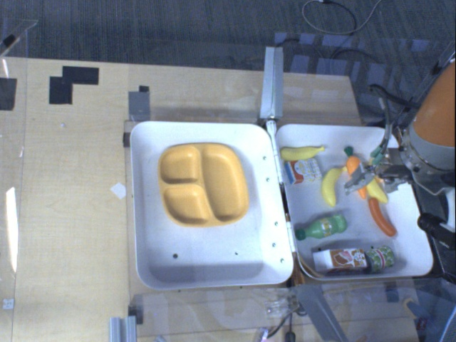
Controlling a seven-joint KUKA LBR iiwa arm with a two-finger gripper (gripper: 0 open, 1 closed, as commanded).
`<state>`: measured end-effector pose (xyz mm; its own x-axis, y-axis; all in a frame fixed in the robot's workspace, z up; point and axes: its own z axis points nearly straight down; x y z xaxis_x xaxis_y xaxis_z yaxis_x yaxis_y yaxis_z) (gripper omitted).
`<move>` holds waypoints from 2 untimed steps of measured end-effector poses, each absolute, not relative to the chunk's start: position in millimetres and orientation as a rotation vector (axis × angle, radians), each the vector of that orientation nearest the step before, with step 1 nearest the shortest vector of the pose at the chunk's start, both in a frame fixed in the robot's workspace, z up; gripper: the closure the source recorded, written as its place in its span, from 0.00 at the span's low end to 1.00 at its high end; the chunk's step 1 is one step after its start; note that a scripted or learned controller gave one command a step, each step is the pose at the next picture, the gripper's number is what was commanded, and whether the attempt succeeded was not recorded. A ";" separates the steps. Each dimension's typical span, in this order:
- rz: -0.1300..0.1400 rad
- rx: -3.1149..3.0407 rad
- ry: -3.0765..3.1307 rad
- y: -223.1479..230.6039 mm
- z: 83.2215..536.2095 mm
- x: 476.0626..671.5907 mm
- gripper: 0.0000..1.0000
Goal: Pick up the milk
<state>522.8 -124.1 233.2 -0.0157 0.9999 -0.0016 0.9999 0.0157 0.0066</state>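
Beside left wall milk (303, 170), claw (363, 179) apart

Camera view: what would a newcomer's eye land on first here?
The yellow divided tray sits alone in the left bin. The right bin is crowded with toy food, with the milk carton at its left side. The end effector hovers over the carrot.

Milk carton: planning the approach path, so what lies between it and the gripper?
In the camera view, a yellow banana lies between the milk and the gripper, beside the carrot.
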 end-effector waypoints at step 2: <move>0.010 2.315 2.114 -146.7 128.5 489.6 0.00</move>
